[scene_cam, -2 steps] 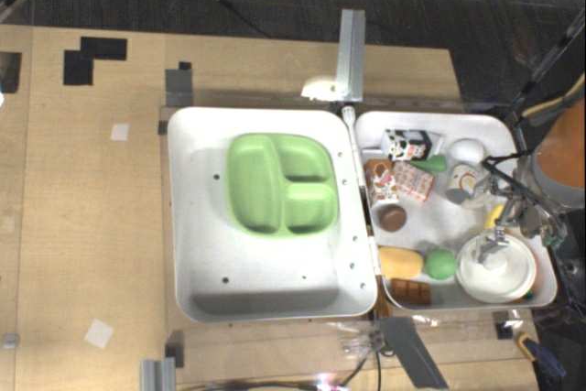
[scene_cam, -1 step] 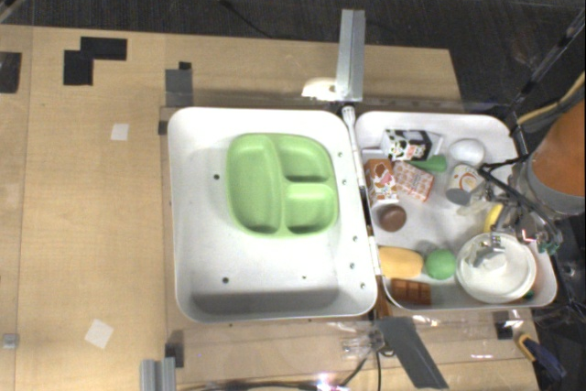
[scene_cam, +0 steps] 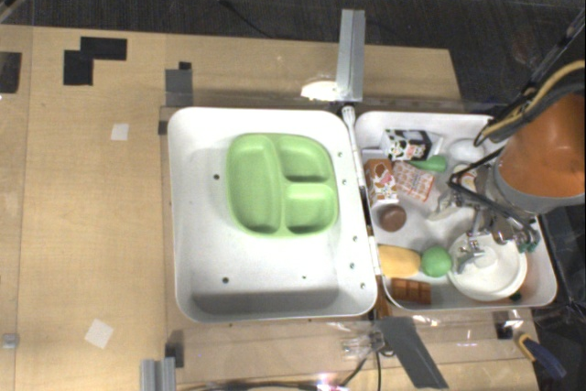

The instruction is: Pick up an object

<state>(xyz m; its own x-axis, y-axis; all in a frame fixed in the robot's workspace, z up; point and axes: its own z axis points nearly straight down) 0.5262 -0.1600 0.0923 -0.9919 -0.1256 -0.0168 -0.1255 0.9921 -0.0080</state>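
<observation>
Hovering beside the claw (scene_cam: 472,249), a green ball (scene_cam: 437,262) lies leftward.

Small objects crowd the right bin (scene_cam: 549,288): green ball (scene_cam: 437,262), yellow block (scene_cam: 398,260), brown puck (scene_cam: 393,217), white bowl (scene_cam: 494,275), packets (scene_cam: 412,183).

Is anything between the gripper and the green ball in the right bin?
Nothing visible. The gripper hangs over the white bowl, and the green ball lies just beside it toward the left bin, with open floor between them.
</observation>
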